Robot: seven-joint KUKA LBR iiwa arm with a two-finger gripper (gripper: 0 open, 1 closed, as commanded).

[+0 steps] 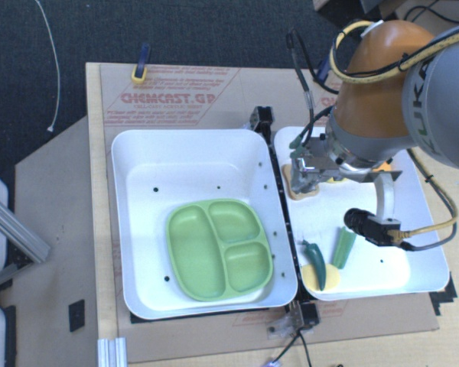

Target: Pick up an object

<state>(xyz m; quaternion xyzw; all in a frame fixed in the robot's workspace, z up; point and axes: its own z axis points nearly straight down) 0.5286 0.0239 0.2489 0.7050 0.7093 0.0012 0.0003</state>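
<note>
My gripper (304,171) hangs low over the far left corner of the right bin (413,277), just above a small tan object (301,189) that lies against the bin's left wall. The wrist hides most of that object. Further forward in the same bin lie a green cylinder (343,248), a teal-green piece (315,260) and a yellow piece (327,280), the last two touching. A bit of something orange (382,171) peeks out from under the arm.
The left bin (138,167) holds a light green divided plate (218,247) at its front middle. A black clamp (262,118) sits at the far end of the wall between the bins. A black connector with a yellow cable (373,228) hangs over the right bin.
</note>
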